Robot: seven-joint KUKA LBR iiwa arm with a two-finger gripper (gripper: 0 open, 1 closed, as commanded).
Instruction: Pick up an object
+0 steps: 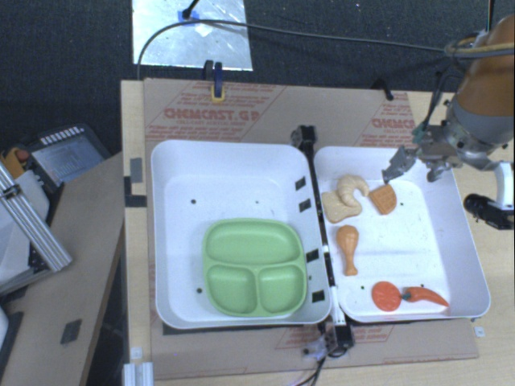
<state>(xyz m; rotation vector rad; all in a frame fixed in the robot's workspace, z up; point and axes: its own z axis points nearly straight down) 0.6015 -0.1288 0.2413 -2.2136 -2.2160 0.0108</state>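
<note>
The right bin point(451, 240) holds several toy foods: a pale croissant point(352, 187), a beige piece point(336, 208) beside it, a brown bread chunk point(384, 199), a drumstick point(348, 248), a red tomato point(386, 296) and an orange carrot point(425, 297). My gripper point(417, 167) hangs over the bin's far right part, just above and to the right of the bread chunk. Its two dark fingers point(398, 166) stand apart, open, with nothing between them.
The left bin point(185, 175) bears a green divided plate point(253, 265) near its front. A black divider point(315, 215) runs between the bins. A cable crosses above the bench at the back. Grey gear lies off the bench at the left.
</note>
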